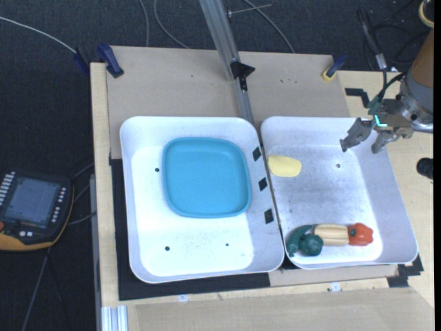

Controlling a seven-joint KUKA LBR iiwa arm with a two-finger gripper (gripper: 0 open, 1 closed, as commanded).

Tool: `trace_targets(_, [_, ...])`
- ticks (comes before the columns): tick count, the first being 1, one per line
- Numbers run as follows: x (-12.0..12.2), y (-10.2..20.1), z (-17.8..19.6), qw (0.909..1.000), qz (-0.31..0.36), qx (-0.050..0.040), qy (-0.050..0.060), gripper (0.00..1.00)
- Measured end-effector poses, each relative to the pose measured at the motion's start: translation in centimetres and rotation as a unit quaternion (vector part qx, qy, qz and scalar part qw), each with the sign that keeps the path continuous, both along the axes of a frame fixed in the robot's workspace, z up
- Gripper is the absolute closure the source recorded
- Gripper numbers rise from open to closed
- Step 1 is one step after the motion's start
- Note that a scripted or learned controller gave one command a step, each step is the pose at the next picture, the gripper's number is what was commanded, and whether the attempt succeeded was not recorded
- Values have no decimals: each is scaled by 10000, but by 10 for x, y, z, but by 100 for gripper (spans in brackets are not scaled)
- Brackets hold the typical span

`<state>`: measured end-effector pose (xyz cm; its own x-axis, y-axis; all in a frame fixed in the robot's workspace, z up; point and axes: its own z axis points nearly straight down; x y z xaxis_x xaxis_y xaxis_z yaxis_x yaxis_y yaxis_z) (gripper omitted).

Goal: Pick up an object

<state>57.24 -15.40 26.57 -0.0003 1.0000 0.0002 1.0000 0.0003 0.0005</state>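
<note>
With its fingers spread and grasping nothing, the tool hung over the right bin's upper right rim, so it would have done best to drop squarely over the yellow object, lying apart near the left wall.

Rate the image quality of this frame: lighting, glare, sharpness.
Camera view: lighting is even and soft, with faint shadows inside the left bin and right bin; no strong glare on the blue plate; the gripper looks slightly soft; the small toys at the near edge blur into each other.
</note>
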Motion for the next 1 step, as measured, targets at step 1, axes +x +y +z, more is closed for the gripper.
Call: trace_targets(1, [0,0,0,10000,0,0,0,0])
